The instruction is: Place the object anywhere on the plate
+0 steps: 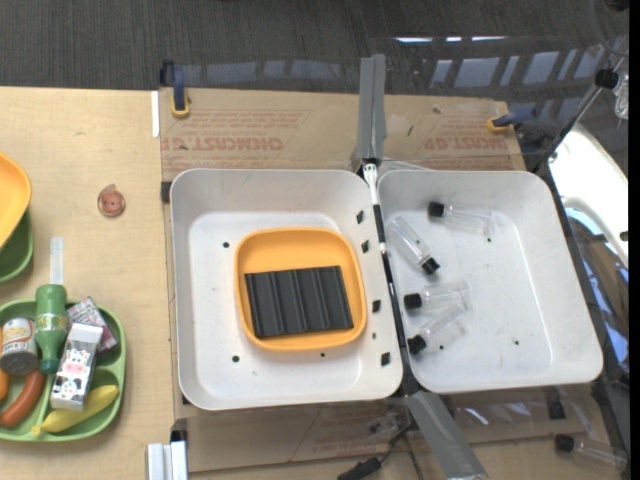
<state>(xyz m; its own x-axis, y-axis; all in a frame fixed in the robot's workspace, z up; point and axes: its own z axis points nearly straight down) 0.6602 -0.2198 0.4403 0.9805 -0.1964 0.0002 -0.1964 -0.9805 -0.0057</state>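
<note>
An orange plate (300, 251) lies in the left bin (200, 298). A dark ribbed rectangular object (299, 301) rests flat on the plate, covering its middle and front part. In the right bin (530, 278) lie several clear plastic tubes with black caps: one near the back (458, 215), one by the left wall (414, 247), and two near the front left (436, 298) (437, 330).
A green tray (100, 403) with toy food and a small bottle stands on the wooden table at the left. An orange dish (10, 203) sits at the far left edge. A small pink round piece (111, 201) lies on the table. Cardboard lies under the bins.
</note>
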